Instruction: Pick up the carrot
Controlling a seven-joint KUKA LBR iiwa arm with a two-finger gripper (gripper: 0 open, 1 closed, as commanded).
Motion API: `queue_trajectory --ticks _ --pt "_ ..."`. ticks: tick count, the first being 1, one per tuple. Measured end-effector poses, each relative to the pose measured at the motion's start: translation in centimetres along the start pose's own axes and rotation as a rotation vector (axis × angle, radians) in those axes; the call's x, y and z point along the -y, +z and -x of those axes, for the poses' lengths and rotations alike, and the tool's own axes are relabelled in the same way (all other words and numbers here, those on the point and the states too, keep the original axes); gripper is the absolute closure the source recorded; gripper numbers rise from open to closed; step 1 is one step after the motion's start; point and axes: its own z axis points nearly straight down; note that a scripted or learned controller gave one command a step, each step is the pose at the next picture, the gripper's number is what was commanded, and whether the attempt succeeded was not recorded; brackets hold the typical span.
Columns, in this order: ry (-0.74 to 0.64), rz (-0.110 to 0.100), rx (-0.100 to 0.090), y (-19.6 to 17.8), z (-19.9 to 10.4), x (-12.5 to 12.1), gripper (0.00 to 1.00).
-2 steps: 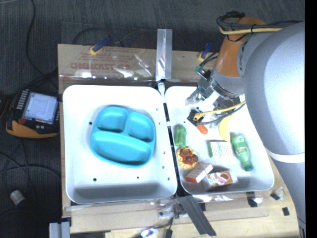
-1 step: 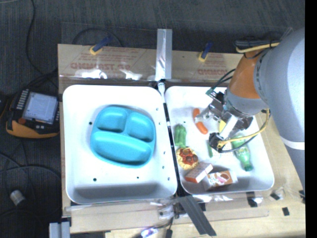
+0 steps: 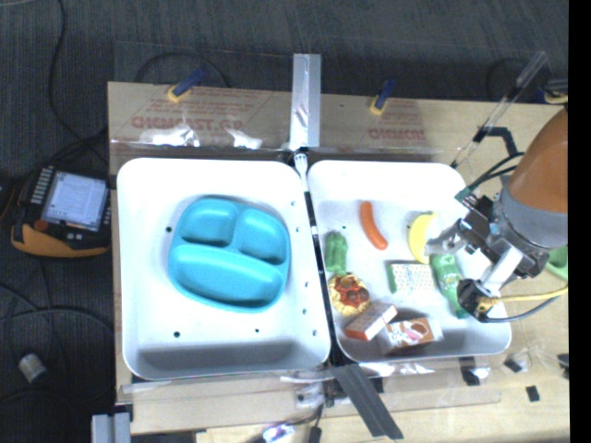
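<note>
Camera view: slim orange carrot lies slanted in right bin; tool released or clenched, cannot tell.

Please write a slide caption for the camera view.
Two-finger gripper above shallow white right bin, apart from slim orange carrot.

carrot a little way off the gripper looks like smooth plastic, slight shine. the bin under the gripper is smooth white plastic, a bit glossy, same for the far bin. blue tray in the far one: smooth plastic, satin-ish. bench looks like pale matt wood. floor is rough dark carpet.
</note>
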Motion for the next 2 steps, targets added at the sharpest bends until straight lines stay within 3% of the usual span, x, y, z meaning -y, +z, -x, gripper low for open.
queue_trajectory --ticks 1,2 --pt "0.117 -0.002 0.000 4.3 -8.0 7.3 0.00" --pt "0.173 -0.003 0.001 4.3 -10.6 7.6 0.00"
